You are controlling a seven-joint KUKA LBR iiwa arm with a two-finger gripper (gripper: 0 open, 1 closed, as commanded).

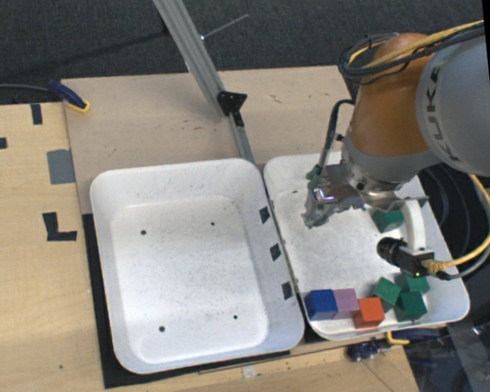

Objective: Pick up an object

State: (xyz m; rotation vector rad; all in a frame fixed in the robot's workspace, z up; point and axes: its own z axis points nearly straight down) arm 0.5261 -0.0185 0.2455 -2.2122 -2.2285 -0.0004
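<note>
The arm point(410, 112) is being reached in from the right of the frame, and the end effector point(320, 205) is being held low over the upper part of the right bin point(321, 252). Whether it is spread or pressed together cannot be told, because this part is small and blurred; nothing is being seen in it. A green piece point(388, 217) is lying just beside the wrist, partly hidden by it.

The other pickable objects are being kept together along the lower edge of the right bin: a blue cube point(321, 303), a purple cube point(346, 300), an orange cube point(370, 311) and green blocks point(401, 298) at the lower right corner. They are probably gathered there because the bin floor is sloping to its walls. The end effector is well apart from this group, so a grasp is judged as not yet made.

The left bin point(182, 258) is being shown with only small dark dots on its floor. Both bins are being carried by a pale wooden worktop point(133, 124) with a black mat point(103, 336) under them. A metal rail point(200, 56) is running down from the top of the frame, a blue and yellow clamp point(69, 94) is lying at the upper left, and dark carpet point(54, 37) is being seen behind.
</note>
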